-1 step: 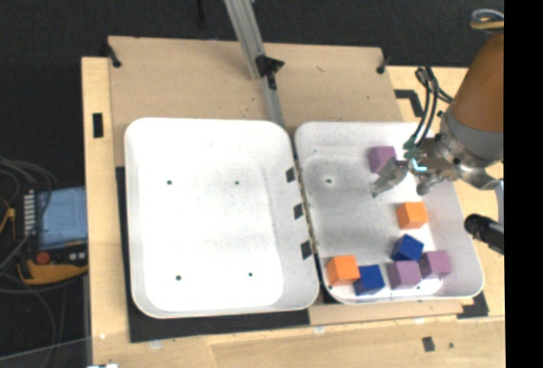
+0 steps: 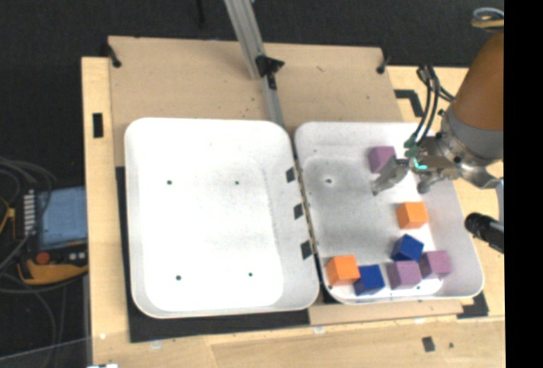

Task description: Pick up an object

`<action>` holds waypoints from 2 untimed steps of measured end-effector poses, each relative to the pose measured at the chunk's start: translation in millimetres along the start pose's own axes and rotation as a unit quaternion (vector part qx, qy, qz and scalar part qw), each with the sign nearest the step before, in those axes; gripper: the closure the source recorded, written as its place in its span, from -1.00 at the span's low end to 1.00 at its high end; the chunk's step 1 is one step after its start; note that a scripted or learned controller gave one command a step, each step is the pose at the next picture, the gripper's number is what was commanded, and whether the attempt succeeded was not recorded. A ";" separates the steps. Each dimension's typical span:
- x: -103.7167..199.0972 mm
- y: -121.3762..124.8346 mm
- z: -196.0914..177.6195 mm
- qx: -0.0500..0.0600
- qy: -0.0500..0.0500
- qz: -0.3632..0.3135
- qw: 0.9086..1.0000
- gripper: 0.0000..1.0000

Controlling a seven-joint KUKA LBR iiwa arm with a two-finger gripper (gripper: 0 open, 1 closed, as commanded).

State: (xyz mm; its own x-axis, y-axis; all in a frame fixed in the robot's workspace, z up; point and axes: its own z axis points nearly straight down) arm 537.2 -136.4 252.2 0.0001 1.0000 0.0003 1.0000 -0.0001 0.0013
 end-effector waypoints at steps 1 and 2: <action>-3.2 -0.6 42.3 0.002 -0.001 0.001 1.000 -1.00; -11.4 -8.1 99.4 0.003 -0.001 0.001 1.000 -1.00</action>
State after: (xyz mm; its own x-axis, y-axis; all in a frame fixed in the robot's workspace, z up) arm 529.3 -147.8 152.8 0.0019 1.0000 -0.0011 1.0000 -0.0019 -0.0045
